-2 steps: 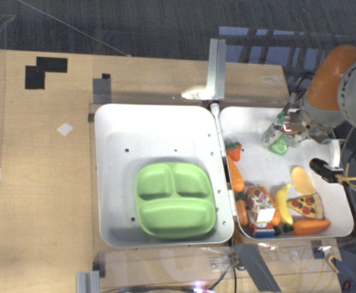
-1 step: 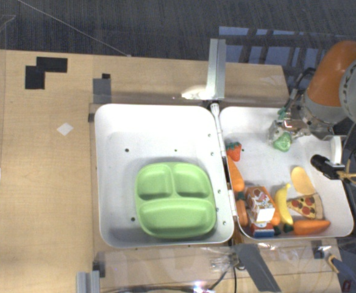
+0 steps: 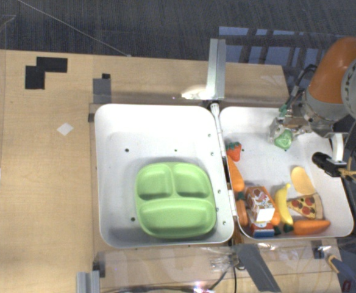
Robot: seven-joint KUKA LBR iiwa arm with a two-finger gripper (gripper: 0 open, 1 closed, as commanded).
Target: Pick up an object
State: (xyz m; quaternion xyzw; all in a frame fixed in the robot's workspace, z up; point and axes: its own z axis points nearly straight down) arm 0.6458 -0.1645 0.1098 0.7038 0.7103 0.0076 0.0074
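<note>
My gripper [image 3: 284,133] hangs over the back of the right bin [image 3: 251,118], at the end of the grey arm with the orange band [image 3: 336,72]. A small green object [image 3: 283,142] sits between its fingertips, and the fingers are shut on it. Toy foods lie along the right bin's front and left side: a small red piece [image 3: 233,150], an orange carrot [image 3: 235,177], a printed box [image 3: 260,209], a banana [image 3: 282,203], a pizza slice [image 3: 306,206], a yellow oval piece [image 3: 302,180] and another orange piece [image 3: 311,226].
A green sectioned plate [image 3: 175,200] lies in the left bin [image 3: 123,133], toward its front. A metal divider post [image 3: 217,72] stands behind the rim shared by the two bins. Cables and a black fitting [image 3: 327,162] hang off the arm at the right bin's right edge.
</note>
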